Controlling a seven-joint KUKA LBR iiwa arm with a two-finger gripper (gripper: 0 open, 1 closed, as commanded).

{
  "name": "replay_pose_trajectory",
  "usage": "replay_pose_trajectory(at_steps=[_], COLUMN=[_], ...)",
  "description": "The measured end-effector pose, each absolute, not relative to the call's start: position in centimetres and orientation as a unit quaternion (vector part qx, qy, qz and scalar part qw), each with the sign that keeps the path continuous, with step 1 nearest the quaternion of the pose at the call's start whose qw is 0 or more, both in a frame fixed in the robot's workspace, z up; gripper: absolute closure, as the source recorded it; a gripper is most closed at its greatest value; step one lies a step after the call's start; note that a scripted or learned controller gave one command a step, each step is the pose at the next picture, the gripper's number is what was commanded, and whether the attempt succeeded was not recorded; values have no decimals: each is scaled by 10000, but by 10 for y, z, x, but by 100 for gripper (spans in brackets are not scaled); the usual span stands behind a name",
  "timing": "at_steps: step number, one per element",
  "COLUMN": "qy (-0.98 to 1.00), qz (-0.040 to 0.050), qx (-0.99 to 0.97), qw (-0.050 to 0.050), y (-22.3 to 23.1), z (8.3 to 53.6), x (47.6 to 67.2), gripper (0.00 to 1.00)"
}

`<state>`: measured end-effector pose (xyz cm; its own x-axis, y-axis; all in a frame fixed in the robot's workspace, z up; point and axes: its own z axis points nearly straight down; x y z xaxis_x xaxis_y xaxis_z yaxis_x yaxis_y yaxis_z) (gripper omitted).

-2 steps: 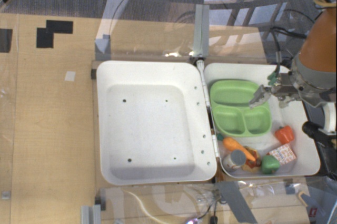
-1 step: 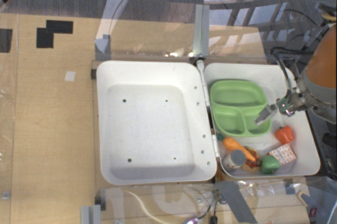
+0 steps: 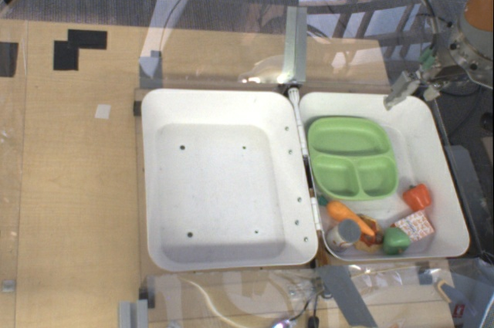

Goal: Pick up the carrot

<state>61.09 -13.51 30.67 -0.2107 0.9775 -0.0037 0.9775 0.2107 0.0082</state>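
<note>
2 bins [image 3: 224, 106] side by side. Carrot [image 3: 342, 211] near right bin's front edge, wedged against green plate [image 3: 351, 157]. Claw [image 3: 413, 83] over back right corner; grip state unclear.

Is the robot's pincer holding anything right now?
No. The pincer hangs at the right bin's far edge with nothing between its fingers. The carrot lies in that bin.

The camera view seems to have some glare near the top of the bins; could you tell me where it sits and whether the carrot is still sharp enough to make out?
In the camera view, pale reflections streak a clear panel behind the bins, above the right bin; the carrot lies away from them, small and soft-edged but recognisable beside the green tray; the gripper looks slightly blurred.
</note>
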Motion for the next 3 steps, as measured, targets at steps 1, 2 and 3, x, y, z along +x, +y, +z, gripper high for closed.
replay_pose_trajectory(at_steps=[1, 2, 3], qy=[7874, 7002, 6813], qz=[24, 21, 16], qx=[6164, 7139, 7320], qw=[51, 45, 34], y=[-143, -198, -202], z=[410, 428, 437], x=[670, 669, 670], gripper=[0, 0, 0])
